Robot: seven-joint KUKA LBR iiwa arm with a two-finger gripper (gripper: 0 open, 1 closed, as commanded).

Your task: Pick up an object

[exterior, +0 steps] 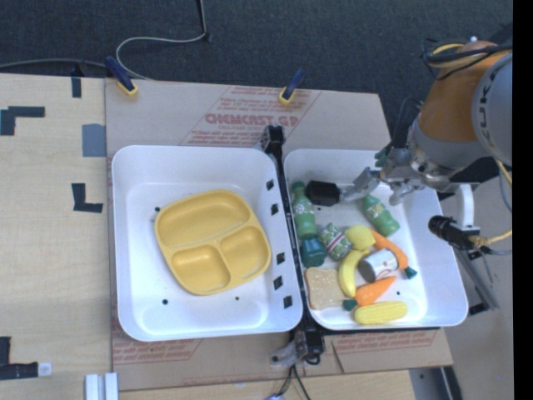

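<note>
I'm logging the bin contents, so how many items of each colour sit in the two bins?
Yellow: 4 — divided plate, lemon, banana, corn cob
Green: 4 — bottles
Orange: 2 — carrots
Black: 1
Tan: 1 — bread slice
White: 1 — can
Total: 13

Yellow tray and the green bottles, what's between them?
In the camera view, the two bins' adjoining white walls lie between the yellow tray and the green bottles.

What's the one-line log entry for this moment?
gripper: open, above right bin | holding: nothing | green bottle: just below fingers | yellow tray: left bin
</note>
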